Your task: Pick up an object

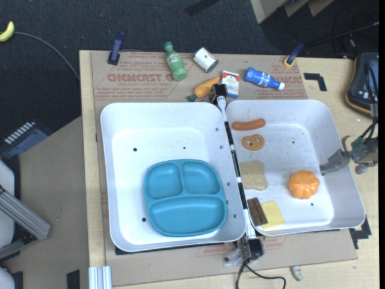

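The right bin (313, 119) holds several toy foods. A sausage (248, 124) lies at the back, with a pretzel (253, 142) just in front of it. Beside the divider are a slice of bread (252, 174), a brown bar (257, 211) and a yellow cheese slice (272, 213). An orange fruit (303, 184) sits right of centre. My gripper (352, 156) shows as a small grey shape at the bin's right rim, right of and slightly behind the orange fruit, apart from it. Nothing is seen held.
The left bin (120, 131) carries a blue divided plate (185, 196). Behind the bins on the board lie a green bottle (175, 62), a white can (206, 59), a small carton (230, 83), a blue bottle (263, 79) and an orange item (204, 89).
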You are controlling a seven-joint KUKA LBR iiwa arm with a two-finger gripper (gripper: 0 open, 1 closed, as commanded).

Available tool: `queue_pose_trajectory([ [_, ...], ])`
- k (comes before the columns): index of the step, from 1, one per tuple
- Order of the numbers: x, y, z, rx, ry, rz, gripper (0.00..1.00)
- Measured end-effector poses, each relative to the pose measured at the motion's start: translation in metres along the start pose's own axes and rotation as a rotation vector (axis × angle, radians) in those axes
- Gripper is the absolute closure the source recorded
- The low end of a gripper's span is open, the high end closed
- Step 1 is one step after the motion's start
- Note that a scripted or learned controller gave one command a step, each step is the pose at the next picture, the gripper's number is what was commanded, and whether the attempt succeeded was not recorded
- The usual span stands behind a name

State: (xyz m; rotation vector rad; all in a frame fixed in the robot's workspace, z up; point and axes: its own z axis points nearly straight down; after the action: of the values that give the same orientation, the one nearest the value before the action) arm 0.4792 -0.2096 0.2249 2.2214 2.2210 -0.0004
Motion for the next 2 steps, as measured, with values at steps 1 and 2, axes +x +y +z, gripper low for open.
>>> queue_pose_trajectory([
  [1, 0.027, 0.06, 0.077, 0.003, 0.003, -0.002, 0.0],
  [2, 0.055, 0.021, 0.141, 0.002, 0.001, 0.0, 0.0],
])
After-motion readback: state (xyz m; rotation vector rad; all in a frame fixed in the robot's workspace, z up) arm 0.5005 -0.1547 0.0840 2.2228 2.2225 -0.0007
